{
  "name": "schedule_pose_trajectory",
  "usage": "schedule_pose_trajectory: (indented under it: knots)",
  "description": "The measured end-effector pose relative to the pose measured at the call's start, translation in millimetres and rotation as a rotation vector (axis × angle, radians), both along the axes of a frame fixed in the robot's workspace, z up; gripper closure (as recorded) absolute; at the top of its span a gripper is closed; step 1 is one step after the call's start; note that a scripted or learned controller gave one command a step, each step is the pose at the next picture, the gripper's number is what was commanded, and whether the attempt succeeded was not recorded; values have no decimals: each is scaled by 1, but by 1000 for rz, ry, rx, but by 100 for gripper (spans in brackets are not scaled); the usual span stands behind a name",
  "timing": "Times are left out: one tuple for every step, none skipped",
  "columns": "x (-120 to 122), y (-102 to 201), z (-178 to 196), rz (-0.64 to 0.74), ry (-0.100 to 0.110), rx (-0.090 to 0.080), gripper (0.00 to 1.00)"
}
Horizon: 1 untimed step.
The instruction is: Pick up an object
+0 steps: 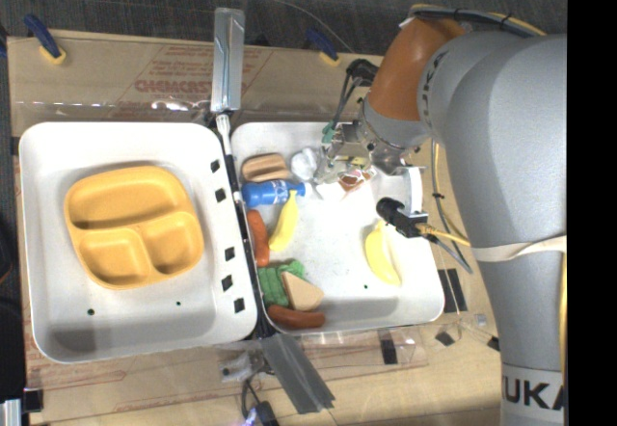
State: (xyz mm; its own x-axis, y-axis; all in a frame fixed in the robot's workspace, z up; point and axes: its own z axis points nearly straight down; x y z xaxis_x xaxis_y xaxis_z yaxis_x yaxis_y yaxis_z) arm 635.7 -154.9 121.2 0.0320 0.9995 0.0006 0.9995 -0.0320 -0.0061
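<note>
From my seat the arm (482, 125) dominates the right side, reaching down over the right bin (337, 313). I'll use that bin as my landmark. To its left, sharing the divider, sits the left bin (48, 318), and the sole thing in it is a yellow tray (135, 222) with three compartments, all bare.

The right bin holds the clutter. Along its left wall, from far to near: a bun (264, 167), a blue bottle (268, 192), a red sausage (255, 236), a banana (285, 222), a green piece (280, 279) with a tan wedge (304, 295) on it, and a brown sausage (297, 319) at the near wall. Toward its right wall lies a yellow slice (382, 255), clear of everything else.

The tool (342, 159) is low at the bin's far end, over a pale round thing (305, 164) and a small red-brown item (351, 179). I cannot tell its opening or whether it has anything.

I'd judge these to be light, hollow plastic toys: stiff, smooth, prone to slipping or rolling. The yellow slice looks the easiest target; I'd pinch it across its narrow middle.
</note>
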Motion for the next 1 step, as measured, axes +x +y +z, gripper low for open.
schedule_pose_trajectory:
  knots:
    - [4, 4, 6, 6, -11, 3, 0]
